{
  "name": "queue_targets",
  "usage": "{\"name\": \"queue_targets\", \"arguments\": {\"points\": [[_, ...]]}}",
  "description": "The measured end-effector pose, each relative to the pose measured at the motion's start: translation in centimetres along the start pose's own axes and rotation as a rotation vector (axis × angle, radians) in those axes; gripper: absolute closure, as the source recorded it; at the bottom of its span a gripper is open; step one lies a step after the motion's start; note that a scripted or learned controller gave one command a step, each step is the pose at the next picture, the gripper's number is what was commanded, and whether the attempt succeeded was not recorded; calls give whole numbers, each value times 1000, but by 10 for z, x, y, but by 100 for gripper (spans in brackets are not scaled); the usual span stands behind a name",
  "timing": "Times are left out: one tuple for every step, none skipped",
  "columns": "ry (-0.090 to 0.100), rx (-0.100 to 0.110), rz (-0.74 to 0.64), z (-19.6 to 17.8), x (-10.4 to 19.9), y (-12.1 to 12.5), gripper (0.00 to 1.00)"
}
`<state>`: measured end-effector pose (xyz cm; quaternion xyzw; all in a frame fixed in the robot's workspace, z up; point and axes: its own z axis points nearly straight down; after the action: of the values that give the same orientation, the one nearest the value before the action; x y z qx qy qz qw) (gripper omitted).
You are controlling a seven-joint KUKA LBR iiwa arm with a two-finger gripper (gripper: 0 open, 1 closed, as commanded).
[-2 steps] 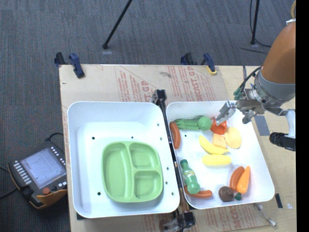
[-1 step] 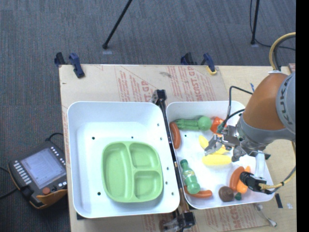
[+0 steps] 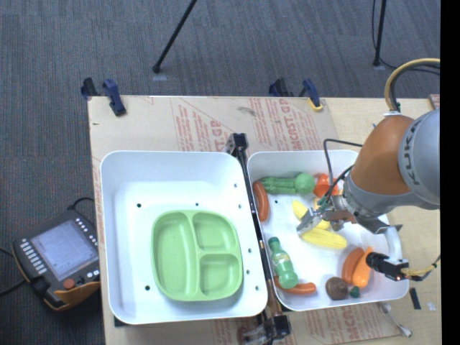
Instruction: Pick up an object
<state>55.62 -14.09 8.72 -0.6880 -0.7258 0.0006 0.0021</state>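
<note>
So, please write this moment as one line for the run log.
arm: over right bin | gripper: low, beside corn cob | grasp: none seen | left bin: green divided tray

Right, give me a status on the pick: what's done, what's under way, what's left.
Done: the arm has reached into the right white bin, with the gripper low among the toy food. Under way: it sits just above the yellow corn cob, beside a small yellow piece. Left: nothing is visibly between its fingers, so grasp and lift remain. The green divided plate lies in the left bin.
</note>
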Motion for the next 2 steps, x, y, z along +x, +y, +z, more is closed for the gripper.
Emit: {"name": "queue_targets", "arguments": {"points": [[1,1,4,-10,0,0,100],[1,1,4,-10,0,0,0]]}}
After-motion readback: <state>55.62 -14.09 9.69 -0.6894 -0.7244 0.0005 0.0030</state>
